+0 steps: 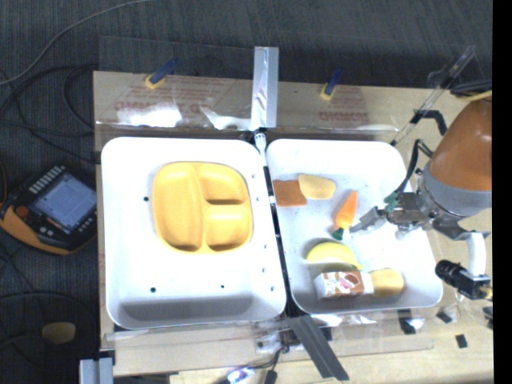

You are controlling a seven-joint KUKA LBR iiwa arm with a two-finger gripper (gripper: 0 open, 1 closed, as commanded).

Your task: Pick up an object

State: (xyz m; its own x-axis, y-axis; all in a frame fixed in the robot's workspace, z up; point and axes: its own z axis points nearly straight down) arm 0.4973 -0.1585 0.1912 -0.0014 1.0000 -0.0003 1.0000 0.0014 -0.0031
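The right bin (404, 166) holds several items. An orange carrot (346, 210) with a green tip lies near its middle. A brown slab (290, 193) and a tan piece (318, 186) sit at the back left. A yellow wedge (332, 253), a small printed carton (342, 283) and a yellow block (386, 281) lie toward the front. My gripper (370, 218) reaches in from the right, low over the bin, just right of the carrot's green end. I see nothing held in it.
The left bin (120, 278) carries a yellow divided plate (202, 206). The grey arm with its orange band (472, 154) hangs over the right bin's right rim. A handheld device (56, 206) lies on the floor at the left.
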